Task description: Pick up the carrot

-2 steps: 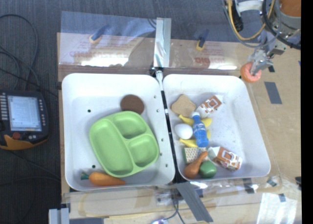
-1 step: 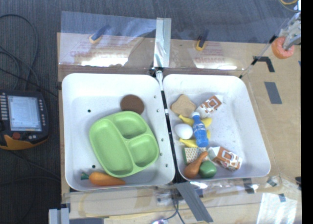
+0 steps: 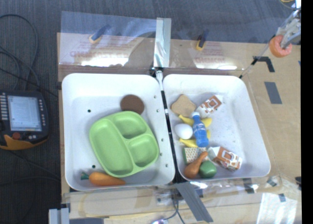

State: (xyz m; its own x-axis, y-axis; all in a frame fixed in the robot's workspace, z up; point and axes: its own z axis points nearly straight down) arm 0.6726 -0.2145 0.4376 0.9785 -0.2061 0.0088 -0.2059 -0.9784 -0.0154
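Carrot point(image 3: 102, 179) lies along the front wall of the left bin point(image 3: 73, 100), long axis left-right, just beside the green divided plate point(image 3: 124, 142), diagonally well apart from the end effector point(image 3: 286, 34) at upper right, whose opening cannot be told.

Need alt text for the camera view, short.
An orange carrot lies at the near edge of the left white bin, just below a green divided plate with a brown disc behind it. The right bin holds a jumble of toy food, including a white egg and a blue bottle.
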